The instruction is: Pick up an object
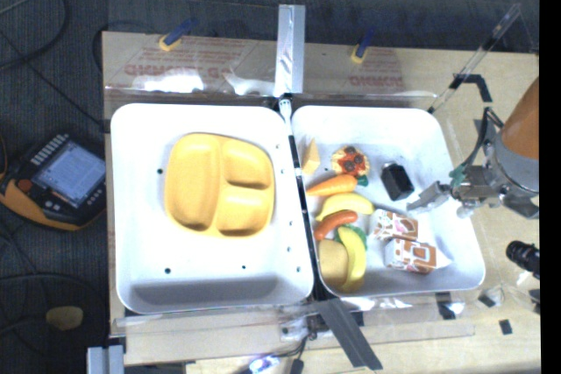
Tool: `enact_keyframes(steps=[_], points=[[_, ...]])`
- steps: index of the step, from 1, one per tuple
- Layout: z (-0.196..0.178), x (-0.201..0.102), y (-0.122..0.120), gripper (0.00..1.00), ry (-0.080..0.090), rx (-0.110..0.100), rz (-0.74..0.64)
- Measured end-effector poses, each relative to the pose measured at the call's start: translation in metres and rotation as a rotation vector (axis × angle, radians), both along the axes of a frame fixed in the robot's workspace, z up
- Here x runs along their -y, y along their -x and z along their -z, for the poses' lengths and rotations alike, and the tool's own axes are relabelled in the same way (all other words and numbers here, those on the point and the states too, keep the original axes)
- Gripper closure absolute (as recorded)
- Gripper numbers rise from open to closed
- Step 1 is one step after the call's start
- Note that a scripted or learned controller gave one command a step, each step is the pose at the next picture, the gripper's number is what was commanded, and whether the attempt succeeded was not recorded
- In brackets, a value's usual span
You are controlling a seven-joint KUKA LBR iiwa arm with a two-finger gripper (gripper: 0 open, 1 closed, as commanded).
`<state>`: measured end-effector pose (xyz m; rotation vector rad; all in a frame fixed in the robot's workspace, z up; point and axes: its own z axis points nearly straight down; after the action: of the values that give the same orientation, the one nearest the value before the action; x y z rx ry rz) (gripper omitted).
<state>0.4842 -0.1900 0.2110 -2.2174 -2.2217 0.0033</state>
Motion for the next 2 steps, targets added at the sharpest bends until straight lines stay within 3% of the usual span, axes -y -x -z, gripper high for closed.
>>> enact_keyframes(steps=[1,2], points=[[0.033,0.032,-0.032,0.00,0.001,0.000,0.242],[0.122,-0.031,-0.052,0.00,0.004,0.009,0.495]])
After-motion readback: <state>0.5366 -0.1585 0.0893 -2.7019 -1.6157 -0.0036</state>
